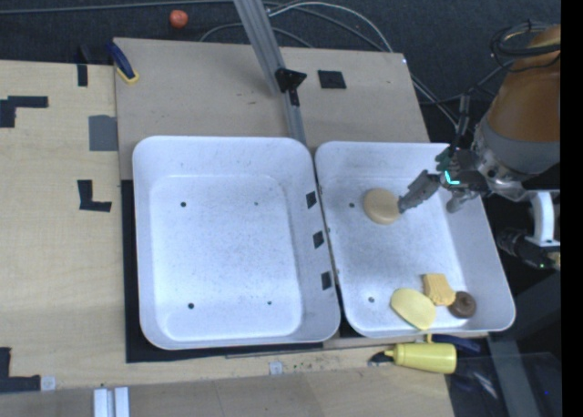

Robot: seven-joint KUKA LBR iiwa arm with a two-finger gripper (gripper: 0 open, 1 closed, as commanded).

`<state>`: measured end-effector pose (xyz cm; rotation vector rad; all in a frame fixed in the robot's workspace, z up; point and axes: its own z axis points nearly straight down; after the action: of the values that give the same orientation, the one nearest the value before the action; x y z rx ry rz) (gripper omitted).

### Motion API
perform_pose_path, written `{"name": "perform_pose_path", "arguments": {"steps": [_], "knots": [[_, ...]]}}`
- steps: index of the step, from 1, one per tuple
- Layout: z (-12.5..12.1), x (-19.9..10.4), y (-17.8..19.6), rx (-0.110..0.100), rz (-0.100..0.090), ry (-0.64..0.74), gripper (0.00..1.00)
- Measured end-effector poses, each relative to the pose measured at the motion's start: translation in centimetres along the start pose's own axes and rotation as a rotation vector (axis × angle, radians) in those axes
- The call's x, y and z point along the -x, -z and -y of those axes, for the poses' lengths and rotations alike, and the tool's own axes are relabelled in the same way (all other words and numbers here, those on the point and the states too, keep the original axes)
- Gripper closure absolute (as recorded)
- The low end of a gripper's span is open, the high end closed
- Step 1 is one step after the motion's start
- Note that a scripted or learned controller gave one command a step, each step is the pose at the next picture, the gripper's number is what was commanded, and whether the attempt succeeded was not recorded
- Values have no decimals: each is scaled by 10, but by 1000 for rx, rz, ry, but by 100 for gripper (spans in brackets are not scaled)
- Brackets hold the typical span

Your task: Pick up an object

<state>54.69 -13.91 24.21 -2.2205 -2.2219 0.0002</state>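
Observation:
The right bin (474, 242) holds a tan rounded lump (381, 206) near its middle. By its front edge lie a yellow oval object (413, 308), a small orange block (438, 289) and a dark brown ring (463, 305). My gripper (435, 198) hangs low over the bin's right side, just right of the tan lump. It is open, with one finger (416, 195) reaching almost to the lump and the other (455, 202) farther right. Nothing sits between them.
The left bin (150, 224) stands beside the right one, their walls meeting in the middle. A slanted metal pole (264, 33) rises behind the bins. A yellow-handled tool (424, 357) lies on the bench in front of the right bin. Cables trail at the back right.

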Motion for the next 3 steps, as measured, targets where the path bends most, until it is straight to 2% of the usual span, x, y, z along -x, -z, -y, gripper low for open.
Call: {"name": "perform_pose_path", "arguments": {"steps": [1,2,3], "knots": [[0,0,0,0,0,0,0],[0,-8,-60,-5,0,0,0],[4,-3,-121,-5,0,-1,0]]}}
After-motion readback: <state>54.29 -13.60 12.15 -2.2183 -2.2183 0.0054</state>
